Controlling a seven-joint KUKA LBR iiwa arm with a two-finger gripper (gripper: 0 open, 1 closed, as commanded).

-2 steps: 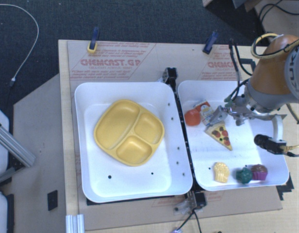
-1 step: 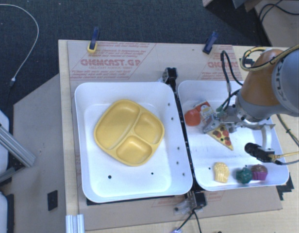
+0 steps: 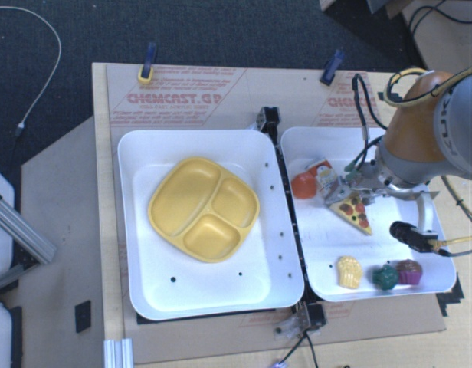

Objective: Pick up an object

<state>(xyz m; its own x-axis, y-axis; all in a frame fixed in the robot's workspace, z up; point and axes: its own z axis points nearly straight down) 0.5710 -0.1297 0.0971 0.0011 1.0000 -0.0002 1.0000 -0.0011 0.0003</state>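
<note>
**Remote:** From my end the gripper [image 3: 351,184] is low in the right-hand white bin [image 3: 443,278], near its far-left part. Its grey metal fingers [image 3: 345,182] are a blur against the clutter, so I cannot tell how far apart they are, or whether anything sits between them.

**Desk:** What's nearest to them?

**Remote:** The toy pizza slice, a yellow wedge with red dots [image 3: 353,213], lies just on the near side of them, possibly touching. Just left of them is a round orange-red toy like a tomato [image 3: 303,185], beside a small pale piece with a red top [image 3: 322,170] that I can't identify.

**Desk:** Which would you go for?

**Remote:** The pizza slice, I'd judge. It looks like light, stiff plastic, flat and probably slick, so I'd pinch across its narrow width, not over the point. The tomato is rounder and may roll out.

**Desk:** Anything else?

**Remote:** Along the near edge of that bin: a pale yellow ridged toy like corn [image 3: 349,271], a dark green knobbly one [image 3: 385,277] and a purple one [image 3: 409,271], well apart from the arm. The left bin [image 3: 136,205] holds a yellow divided plastic plate [image 3: 203,208]. Both sit on the board-covered tabletop [image 3: 106,129].
</note>
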